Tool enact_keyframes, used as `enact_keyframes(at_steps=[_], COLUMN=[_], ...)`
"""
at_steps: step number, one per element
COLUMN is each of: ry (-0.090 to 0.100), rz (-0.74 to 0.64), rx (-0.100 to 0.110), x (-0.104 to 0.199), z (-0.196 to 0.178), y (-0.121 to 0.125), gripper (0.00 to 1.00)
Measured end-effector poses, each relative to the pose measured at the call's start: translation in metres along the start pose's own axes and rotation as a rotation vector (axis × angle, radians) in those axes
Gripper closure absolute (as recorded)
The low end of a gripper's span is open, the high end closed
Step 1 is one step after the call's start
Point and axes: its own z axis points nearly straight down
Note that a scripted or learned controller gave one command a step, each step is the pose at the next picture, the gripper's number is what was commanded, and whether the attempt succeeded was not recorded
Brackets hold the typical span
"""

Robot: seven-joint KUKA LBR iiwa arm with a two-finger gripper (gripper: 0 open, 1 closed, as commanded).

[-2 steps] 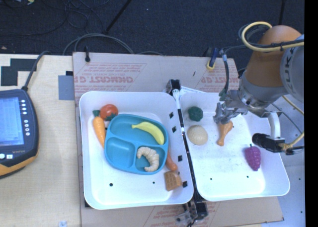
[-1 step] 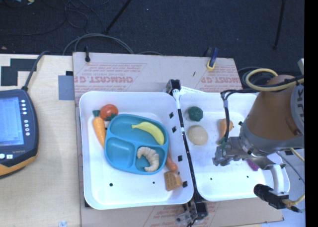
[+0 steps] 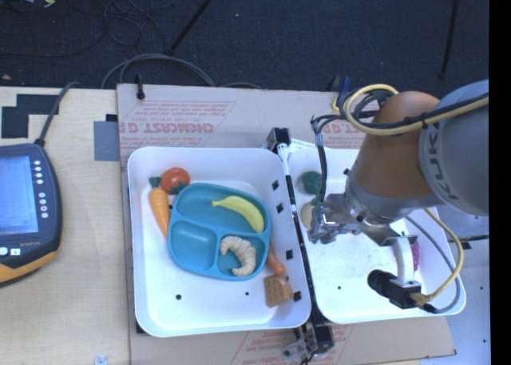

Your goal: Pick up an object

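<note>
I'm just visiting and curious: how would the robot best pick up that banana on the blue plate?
Probably from straight above, pinching the banana across its narrow width near the middle. It lies flat and curved in the blue plate's upper compartment, so its sides are free, while its ends taper and would likely slip.

Robotics lab: teach pendant (image 3: 24, 204), loose floor cables (image 3: 120, 12), cardboard-topped bench (image 3: 200, 116)

2 bins (image 3: 209, 319), 1 tray (image 3: 185, 253), 1 banana (image 3: 240, 211), 2 carrots (image 3: 160, 210).
</note>
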Motion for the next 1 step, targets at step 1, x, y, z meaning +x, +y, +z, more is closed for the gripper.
enact_keyframes(at_steps=[1], ry=[0.002], rz=[-0.001], rx=[-0.009], x=[0.0332], z=[-0.1244], y=[-0.0316], gripper=[1.0])
